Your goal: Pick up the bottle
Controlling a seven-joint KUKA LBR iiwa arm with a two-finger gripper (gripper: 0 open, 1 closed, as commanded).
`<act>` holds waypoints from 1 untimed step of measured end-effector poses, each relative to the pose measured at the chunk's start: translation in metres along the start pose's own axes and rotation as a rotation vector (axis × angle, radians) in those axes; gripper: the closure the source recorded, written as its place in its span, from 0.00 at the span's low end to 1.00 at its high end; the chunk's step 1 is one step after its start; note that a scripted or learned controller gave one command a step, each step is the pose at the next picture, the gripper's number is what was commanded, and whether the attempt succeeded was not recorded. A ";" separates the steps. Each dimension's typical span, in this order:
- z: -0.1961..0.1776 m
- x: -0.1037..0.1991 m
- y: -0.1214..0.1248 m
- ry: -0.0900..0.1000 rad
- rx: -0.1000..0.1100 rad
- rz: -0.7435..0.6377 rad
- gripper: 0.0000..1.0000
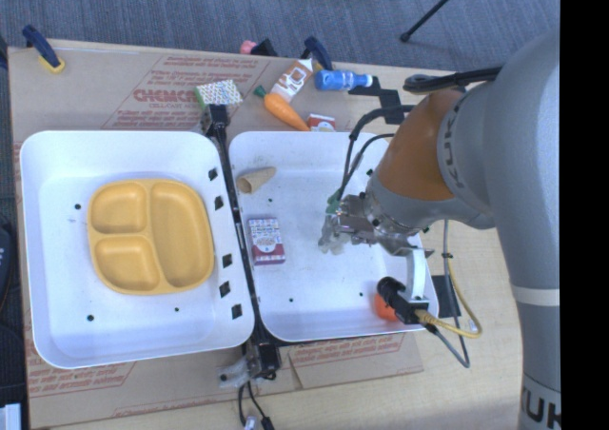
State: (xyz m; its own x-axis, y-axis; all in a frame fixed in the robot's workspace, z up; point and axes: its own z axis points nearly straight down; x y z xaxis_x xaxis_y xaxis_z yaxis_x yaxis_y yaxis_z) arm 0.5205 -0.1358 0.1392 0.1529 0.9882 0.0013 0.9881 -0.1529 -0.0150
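Glossy yellow plastic tray

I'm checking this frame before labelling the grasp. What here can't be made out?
- The gripper in the camera view: blurred and partly covered by the wrist, so its state is unclear.
- Orange thing in the right bin: half hidden by a black part.
- The blue bottle behind the bins: label too small to read.

Arm: grey, enters from the right, bent downward.
Wrist: orange band faces up.
Gripper: low, pointing left; finger state unclear.
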 end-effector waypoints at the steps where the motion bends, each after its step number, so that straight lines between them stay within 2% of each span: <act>1: 0.012 -0.020 -0.042 0.003 -0.008 0.275 1.00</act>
State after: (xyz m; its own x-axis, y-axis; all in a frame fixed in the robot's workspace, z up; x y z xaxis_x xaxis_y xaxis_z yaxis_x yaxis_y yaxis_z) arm 0.4756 -0.1492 0.1282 0.4152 0.9097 0.0010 0.9097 -0.4152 -0.0078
